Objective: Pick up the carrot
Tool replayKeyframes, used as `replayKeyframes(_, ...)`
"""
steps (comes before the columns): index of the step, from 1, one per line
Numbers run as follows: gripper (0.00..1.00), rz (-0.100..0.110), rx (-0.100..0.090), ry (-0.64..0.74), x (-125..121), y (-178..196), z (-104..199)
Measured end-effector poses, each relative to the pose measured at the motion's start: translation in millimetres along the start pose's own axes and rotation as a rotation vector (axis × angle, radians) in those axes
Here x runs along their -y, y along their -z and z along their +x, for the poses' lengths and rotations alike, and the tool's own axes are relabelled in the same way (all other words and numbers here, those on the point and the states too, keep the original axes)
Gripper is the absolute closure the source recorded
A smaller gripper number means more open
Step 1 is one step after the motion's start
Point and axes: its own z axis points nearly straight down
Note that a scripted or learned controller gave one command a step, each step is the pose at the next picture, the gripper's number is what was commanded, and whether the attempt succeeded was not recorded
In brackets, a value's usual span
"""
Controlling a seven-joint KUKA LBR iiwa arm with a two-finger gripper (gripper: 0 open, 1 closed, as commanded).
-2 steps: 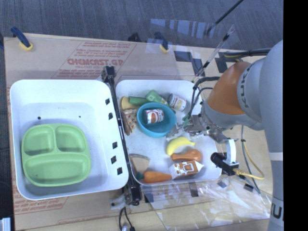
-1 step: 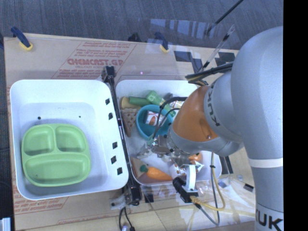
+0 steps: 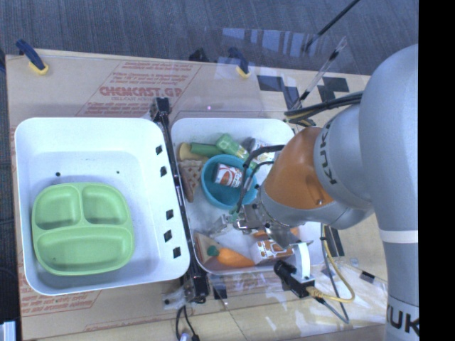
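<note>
Item: carrot [image 3: 233, 258], orange, lying flat in right bin [image 3: 186, 130], just below-left of claw [image 3: 249, 222]; not between any part of it, so pick not yet done. Claw: low in bin under orange wrist band, approx. above clutter; open/shut state cannot tell, hidden by arm. Remaining, by judgement: shift toward carrot, descend, close, lift. Other contents beyond claw: blue bowl [image 3: 222, 183] w/ small can, green bottle [image 3: 232, 145]. Left bin [image 3: 85, 130], well apart: green divided plate [image 3: 83, 228]. Surface: table w/ brown printed sheet [image 3: 135, 87]; grey carpet floor [image 3: 142, 13] beyond.
</note>
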Motion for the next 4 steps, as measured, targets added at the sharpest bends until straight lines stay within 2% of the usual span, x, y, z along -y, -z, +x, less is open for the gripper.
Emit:
replayKeyframes(1, 1.0, 0.007, -0.004, 0.012, -0.3, 8.3, 1.3)
replayKeyframes(2, 0.0, 0.008, -0.002, 0.013, -0.2, 8.3, 0.9)
replayKeyframes(3, 1.0, 0.015, -0.005, 0.023, -0.4, 16.1, 2.0)
replayKeyframes(4, 0.0, 0.015, 0.0, 0.021, 0.0, 16.5, -0.5)
